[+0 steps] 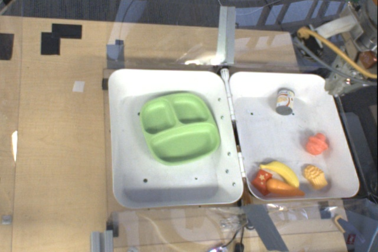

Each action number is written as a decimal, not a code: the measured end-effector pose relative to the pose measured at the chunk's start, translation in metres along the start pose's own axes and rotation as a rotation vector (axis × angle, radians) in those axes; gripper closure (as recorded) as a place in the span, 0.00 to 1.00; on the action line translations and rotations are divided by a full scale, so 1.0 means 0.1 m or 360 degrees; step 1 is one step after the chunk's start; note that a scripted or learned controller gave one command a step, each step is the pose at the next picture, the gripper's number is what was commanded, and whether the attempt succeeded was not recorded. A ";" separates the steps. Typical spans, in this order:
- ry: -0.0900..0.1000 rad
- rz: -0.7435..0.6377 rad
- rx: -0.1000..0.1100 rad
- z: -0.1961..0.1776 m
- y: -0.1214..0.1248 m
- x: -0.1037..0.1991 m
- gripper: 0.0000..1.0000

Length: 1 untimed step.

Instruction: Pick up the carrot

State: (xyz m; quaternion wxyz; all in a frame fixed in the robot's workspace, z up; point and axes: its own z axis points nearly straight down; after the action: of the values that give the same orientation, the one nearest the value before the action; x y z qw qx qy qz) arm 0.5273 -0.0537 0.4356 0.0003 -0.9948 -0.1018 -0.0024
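The carrot (284,188) is orange and lies flat against the near wall of the right bin (260,127), towards its near left corner. It touches a yellow banana (281,172) behind it and a red strawberry (261,179) on its left. My gripper (341,81) hangs at the far right corner of that bin, well away from the carrot, with grey arm parts and yellow cable above it. Nothing is seen held in it.
A small can (285,101) stands at the back of the right bin. A pink-red fruit (317,144) and a yellow-brown item (315,176) lie on its right side. The left bin (127,180) holds a green divided plate (179,127).
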 end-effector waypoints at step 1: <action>-0.0007 -0.0140 0.0001 0.81 -0.50 0.87 1.00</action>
State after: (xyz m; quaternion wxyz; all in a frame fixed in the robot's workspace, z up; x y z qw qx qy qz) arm 0.6031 0.0134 0.3555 0.0003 -0.9894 -0.1454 -0.0002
